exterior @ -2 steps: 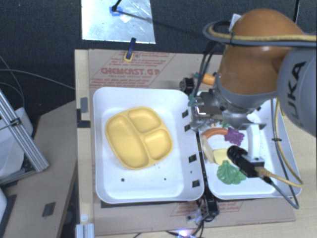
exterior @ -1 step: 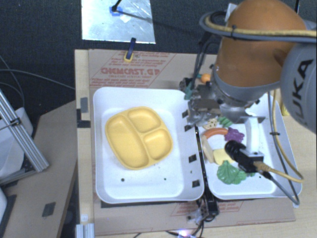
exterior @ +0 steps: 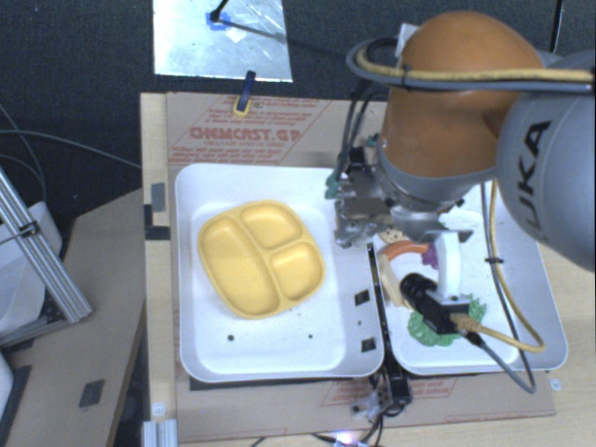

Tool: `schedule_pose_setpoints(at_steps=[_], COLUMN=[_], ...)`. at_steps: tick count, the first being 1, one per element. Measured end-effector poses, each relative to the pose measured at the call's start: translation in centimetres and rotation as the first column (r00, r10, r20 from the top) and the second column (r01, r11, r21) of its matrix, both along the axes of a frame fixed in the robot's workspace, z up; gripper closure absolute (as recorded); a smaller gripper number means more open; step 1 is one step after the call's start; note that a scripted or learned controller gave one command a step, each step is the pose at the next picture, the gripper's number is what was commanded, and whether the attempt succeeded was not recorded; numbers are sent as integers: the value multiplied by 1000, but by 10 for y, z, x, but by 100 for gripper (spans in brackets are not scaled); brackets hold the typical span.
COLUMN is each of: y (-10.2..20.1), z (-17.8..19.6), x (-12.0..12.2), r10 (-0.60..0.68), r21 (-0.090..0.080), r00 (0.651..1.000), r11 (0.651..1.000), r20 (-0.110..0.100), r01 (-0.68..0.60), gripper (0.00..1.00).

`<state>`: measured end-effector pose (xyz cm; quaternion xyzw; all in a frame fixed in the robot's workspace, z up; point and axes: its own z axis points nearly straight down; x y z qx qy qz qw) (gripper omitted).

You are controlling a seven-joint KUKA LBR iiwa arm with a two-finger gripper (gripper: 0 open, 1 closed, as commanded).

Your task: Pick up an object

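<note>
The grey arm with its orange band reaches in from the right and hangs low over the seam between the two shallow white bins. Its tool [exterior: 354, 220] sits just above the right rim of the left white bin [exterior: 279, 354]. The arm's bulk hides the tip, so I cannot tell whether the tool is open or closed, and nothing can be seen held in it. In the left bin a yellow plastic plate with three compartments [exterior: 261, 257] lies flat, a little left of centre, close beside the tool but apart from it. In the right white bin [exterior: 548, 335] a small orange curved piece [exterior: 402, 248] lies near the dividing wall just below the wrist, and a green frilly leaf-like piece [exterior: 430, 331] lies towards the near edge. Both are partly covered by the robot. The bins rest on a brown cardboard sheet with red lettering [exterior: 251, 130] on the tabletop, and a shiny silver square sheet [exterior: 222, 21] lies beyond it.
</note>
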<state>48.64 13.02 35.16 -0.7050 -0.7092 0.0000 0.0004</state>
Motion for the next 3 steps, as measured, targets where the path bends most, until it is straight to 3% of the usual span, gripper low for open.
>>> schedule_pose_setpoints(at_steps=[3], y=[17], z=[51], x=[1], r10=[5], r21=[1], r00=[1000], r11=[1000], r20=[5], r01=[-5], gripper=[100])
